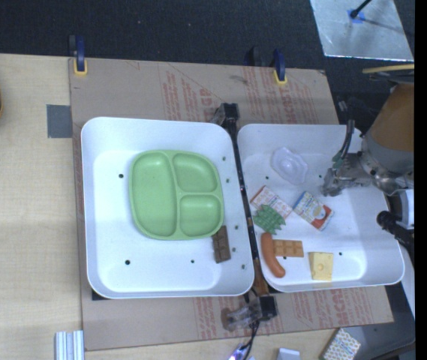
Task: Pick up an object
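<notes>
I have the gripper point(332, 182) low over the upper right part of the right bin point(371, 272), reaching in from the right of the frame. At this slant I cannot tell how it is set, and I see nothing caught in it.

The candidates lie to its left and below. Nearest is the small carton point(312, 210) with blue and red print, just down-left of the gripper; a clear plastic piece point(290, 163) sits to the upper left of it. Further toward the centre divider are a pink-and-white packet point(264, 198) and a green leafy toy point(270, 219), touching or overlapping each other. Along the lower part of the bin lie a red sausage point(272, 255), an orange waffle-like block point(288, 249) just beside it, and a yellow cheese piece point(320, 265).

My judgement is that the carton is the best target: it is close, stands apart from its neighbours, and has flat sides. I would shift a little down-left, centre over it, line up across its narrow side, and descend straight. The clear piece looks slippery and hard to judge, so I would skip it. The packet and green toy crowd each other, risking a double grab.

The left bin point(100, 201) holds a green divided plate point(175, 193) and a brown block point(221, 244) near its right wall; both are well apart from my working area.
</notes>
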`<state>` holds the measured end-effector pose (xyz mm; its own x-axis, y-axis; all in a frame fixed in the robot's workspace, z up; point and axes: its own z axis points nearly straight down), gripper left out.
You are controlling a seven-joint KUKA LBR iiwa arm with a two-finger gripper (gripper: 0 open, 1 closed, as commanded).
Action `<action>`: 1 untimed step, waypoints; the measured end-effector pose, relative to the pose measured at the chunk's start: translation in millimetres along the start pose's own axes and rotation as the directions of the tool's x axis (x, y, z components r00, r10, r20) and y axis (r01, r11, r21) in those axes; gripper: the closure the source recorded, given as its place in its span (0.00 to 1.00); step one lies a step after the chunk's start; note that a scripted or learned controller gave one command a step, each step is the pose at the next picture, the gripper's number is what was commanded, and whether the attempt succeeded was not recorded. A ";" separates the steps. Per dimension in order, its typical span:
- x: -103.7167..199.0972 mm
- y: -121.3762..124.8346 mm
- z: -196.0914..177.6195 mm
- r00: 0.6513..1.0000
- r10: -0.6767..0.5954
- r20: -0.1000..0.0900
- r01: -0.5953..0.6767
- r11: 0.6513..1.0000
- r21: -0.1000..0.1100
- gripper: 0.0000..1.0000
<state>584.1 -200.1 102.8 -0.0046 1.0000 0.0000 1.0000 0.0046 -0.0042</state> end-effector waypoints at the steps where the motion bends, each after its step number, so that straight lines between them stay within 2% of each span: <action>1: 0.1 -0.2 0.5 1.000 0.000 0.000 0.000 1.000 0.001 0.00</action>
<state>583.9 -200.0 102.2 -0.0050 1.0000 0.0000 1.0000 0.0050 -0.0051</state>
